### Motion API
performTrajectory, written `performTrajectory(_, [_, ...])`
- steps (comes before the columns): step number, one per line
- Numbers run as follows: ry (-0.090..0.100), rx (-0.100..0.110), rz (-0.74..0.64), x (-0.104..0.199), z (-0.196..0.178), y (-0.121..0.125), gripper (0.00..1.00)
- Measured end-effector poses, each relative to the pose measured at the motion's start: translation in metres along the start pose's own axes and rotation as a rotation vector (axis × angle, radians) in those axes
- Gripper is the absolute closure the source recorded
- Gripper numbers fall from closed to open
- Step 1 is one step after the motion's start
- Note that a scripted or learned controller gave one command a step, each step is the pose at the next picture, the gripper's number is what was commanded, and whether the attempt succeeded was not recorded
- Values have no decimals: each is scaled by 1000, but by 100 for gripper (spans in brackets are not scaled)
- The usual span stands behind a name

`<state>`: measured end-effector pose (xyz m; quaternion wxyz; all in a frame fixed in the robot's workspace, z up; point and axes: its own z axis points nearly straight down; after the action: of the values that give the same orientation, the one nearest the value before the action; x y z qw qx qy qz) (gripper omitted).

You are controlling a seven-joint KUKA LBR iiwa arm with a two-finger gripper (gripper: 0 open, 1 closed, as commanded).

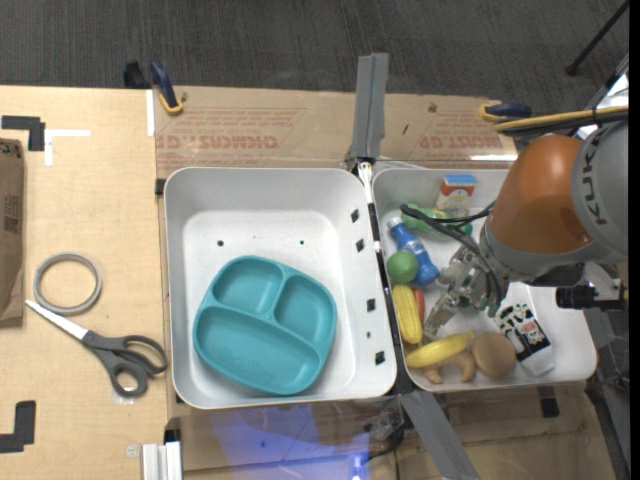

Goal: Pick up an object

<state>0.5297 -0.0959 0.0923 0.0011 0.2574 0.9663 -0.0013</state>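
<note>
The right bin (570, 368) holds several small objects: a blue bottle (413, 251), a green ball (402, 266), a corn cob (407, 313), a banana (440, 351), a brown potato (491, 354), a black-and-white carton (523, 331) and a small box (457, 192) at the back. My gripper (448, 303) hangs low over the middle of this bin, just right of the corn cob and above the banana. Nothing shows between its fingers. The orange-banded wrist (540, 208) covers the bin's right part.
The left bin (190, 208) holds a teal divided plate (265, 323). On the bench to the left lie scissors (105, 348) and a tape roll (67, 282). A cardboard sheet (260, 128) lies behind the bins.
</note>
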Motion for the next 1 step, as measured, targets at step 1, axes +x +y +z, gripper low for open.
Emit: performTrajectory(1, [2,0,148,6,1,-6,0])
